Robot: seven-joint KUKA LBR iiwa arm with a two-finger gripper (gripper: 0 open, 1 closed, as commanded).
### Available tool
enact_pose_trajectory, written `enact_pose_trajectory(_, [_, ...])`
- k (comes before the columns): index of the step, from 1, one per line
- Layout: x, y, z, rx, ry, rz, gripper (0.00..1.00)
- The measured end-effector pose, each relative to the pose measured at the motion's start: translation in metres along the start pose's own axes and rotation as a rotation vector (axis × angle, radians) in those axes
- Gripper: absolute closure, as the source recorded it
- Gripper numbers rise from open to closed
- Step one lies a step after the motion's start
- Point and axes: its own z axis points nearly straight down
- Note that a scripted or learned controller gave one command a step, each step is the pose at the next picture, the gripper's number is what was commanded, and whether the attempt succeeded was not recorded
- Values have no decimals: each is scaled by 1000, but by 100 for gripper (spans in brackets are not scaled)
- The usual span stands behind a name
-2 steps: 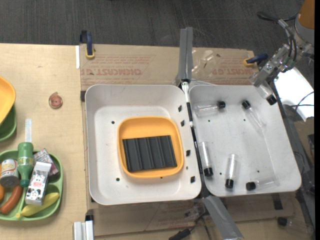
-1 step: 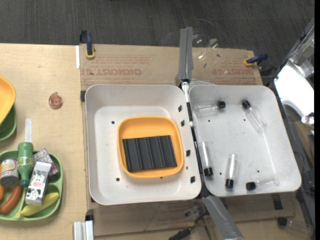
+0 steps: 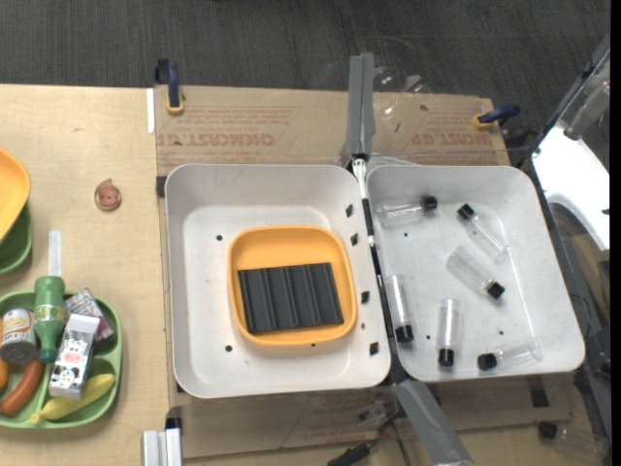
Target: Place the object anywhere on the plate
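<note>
Plate in left bin, vials in right bin.
Orange plate (image 3: 250, 252) in the left bin (image 3: 194, 289), with a dark ribbed block (image 3: 291, 295) covering most of it. Clear black-capped vials (image 3: 398, 304) scattered flat in the right bin (image 3: 548, 299), apart from the plate. Green tray (image 3: 109, 382) of toy food on the surface (image 3: 78, 144) at far left. Cannot tell end effector state.
</note>
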Motion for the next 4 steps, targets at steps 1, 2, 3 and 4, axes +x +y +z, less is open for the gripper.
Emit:
enact_pose_trajectory(1, [0, 1, -34, -1, -2, -272, 0])
enact_pose_trajectory(2, [60, -47, -35, -1, 1, -530, 0])
enact_pose_trajectory(3, [85, -67, -32, -3, 0, -958, 0])
enact_pose_trajectory(4, [72, -56, -34, -4, -1, -1415, 0])
